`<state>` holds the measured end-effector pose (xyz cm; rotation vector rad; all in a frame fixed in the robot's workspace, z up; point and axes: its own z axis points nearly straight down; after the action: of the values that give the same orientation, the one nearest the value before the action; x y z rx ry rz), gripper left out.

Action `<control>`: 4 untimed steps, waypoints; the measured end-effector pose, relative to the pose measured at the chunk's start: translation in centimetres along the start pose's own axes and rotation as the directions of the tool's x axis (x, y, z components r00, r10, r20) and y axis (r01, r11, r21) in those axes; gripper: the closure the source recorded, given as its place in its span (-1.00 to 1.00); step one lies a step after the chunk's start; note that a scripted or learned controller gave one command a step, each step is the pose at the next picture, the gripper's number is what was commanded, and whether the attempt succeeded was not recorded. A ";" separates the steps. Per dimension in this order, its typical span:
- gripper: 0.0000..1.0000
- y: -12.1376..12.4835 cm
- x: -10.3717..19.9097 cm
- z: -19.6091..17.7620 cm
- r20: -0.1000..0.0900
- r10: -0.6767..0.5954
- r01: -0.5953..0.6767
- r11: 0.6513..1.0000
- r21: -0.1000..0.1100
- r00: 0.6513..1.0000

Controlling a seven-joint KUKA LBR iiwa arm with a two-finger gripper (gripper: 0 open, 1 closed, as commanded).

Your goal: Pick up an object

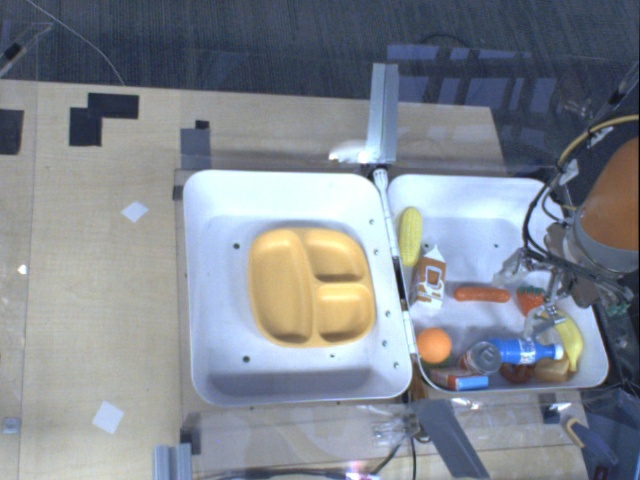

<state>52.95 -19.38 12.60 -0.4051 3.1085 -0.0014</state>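
The right bin holds a yellow corn cob, a small white and brown carton, a red sausage, an orange, a blue bottle, a banana and a small orange piece. My gripper hangs low over the right side of this bin, below the arm's orange band. It is open, and the small orange piece lies in the gap between its fingers. The sausage's right end is just left of them.
The left bin bears a yellow divided tray in its middle. A metal post stands behind the seam between the bins. Black cables loop beside the arm at the right bin's far right corner.
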 end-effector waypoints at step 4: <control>-1.00 -2.5 -4.8 3.8 0.003 0.141 -0.141 0.990 0.002 0.990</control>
<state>58.28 -20.61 8.83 -0.1836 3.1260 -0.0031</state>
